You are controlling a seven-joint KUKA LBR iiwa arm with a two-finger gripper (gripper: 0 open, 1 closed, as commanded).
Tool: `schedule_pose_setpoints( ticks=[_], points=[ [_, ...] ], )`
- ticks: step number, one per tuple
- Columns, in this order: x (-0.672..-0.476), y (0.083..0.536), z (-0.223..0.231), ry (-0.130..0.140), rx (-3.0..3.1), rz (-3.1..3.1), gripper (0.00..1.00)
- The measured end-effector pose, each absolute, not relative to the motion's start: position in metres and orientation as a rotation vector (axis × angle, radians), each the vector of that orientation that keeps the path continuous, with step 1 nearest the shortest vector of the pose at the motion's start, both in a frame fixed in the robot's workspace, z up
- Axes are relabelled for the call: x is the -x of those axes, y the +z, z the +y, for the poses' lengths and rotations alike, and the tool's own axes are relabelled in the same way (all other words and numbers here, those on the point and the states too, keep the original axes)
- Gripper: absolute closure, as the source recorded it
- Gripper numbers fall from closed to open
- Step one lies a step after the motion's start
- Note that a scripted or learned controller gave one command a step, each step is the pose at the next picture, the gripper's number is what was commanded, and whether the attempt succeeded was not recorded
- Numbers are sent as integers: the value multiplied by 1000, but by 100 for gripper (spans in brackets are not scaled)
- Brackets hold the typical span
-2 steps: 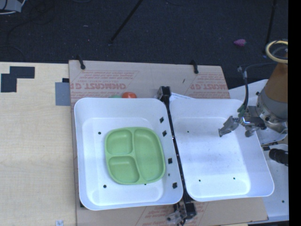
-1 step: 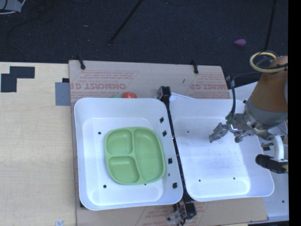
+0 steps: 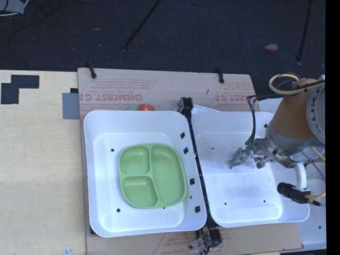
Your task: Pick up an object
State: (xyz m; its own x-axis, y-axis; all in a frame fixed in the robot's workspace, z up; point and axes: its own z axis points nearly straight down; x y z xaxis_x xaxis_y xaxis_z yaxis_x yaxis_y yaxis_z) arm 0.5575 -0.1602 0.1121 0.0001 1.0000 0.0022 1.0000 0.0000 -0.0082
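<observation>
My gripper (image 3: 247,162) hangs over the right white bin (image 3: 239,211), near its upper right part, above the bare bin floor. Its two metal fingers (image 3: 234,162) stand spread apart, open, with nothing between them. The left white bin (image 3: 101,206) holds a light green divided plate (image 3: 152,175) lying flat in its middle. A small red-orange object (image 3: 146,108) lies just behind the back rim of the left bin, on the cardboard, with a bit of green (image 3: 129,109) beside it.
A black divider (image 3: 194,163) runs between the two bins. The grey arm with its orange band (image 3: 292,116) comes in from the right over the right bin's edge. A dark fitting with a yellow cable (image 3: 295,193) sits by the right rim.
</observation>
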Motion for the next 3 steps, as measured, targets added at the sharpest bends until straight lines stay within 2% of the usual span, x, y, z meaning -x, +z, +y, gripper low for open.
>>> schedule_pose_setpoints(
  ticks=[1, 2, 3],
  points=[
    [-557, 86, -159, 3, 2220, -2217, 0],
    [-558, 98, -160, 2, 2225, -2214, 100],
    [-566, 154, -154, -3, 2221, -2225, 100]
  ],
)
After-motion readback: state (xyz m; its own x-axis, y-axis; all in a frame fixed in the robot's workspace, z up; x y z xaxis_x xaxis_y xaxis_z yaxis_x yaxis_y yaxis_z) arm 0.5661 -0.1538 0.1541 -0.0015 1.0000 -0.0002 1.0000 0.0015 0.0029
